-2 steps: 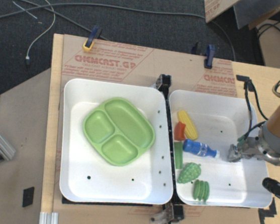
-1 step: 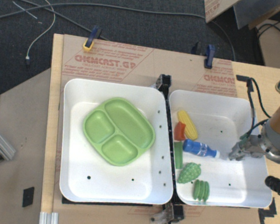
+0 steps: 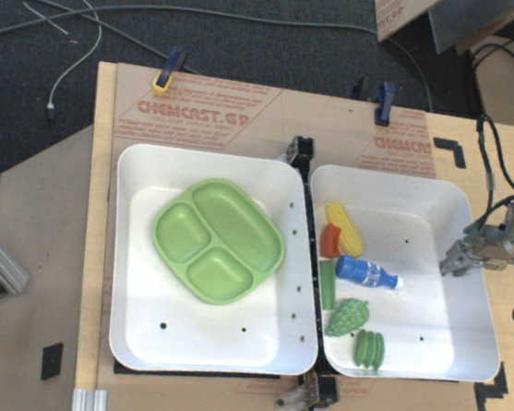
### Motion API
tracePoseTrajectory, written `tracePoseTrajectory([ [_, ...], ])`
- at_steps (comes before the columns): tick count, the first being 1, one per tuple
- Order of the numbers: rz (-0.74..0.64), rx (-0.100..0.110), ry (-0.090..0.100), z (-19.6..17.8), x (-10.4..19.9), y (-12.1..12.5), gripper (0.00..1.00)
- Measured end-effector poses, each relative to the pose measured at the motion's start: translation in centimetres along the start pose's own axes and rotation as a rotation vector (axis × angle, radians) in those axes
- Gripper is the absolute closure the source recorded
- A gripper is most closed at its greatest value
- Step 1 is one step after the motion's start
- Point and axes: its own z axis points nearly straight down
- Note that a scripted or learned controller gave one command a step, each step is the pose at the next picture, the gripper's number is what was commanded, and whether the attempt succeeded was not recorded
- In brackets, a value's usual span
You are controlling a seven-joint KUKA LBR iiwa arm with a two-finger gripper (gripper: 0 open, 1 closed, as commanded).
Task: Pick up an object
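Five small toy foods clustered at nine o'clock in right bin (image 3: 468, 300), blue bottle (image 3: 367, 274) likely light, rigid, slick, best pinched mid-body; gripper (image 3: 460, 257) at three o'clock rim, grip state unreadable.

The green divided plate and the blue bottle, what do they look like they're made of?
The green plate looks like moulded plastic with a matte finish: one even pale green, soft rounded compartment edges, no sharp glare. The blue bottle also looks like plastic, slightly glossier, with a white cap end; probably a toy, though at this size that is uncertain.
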Motion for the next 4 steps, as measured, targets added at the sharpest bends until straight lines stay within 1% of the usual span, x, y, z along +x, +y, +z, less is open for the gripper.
tracePoseTrajectory([
  [1,0.001,0.001,0.0,-6.0,0.0,-0.7,1.0],
  [2,-0.001,0.001,0.0,-10.7,0.5,-0.3,1.0],
  [3,-0.004,0.009,0.006,-9.5,6.0,0.2,1.0],
  [4,-0.004,0.01,0.007,-9.8,11.7,-0.8,1.0],
])
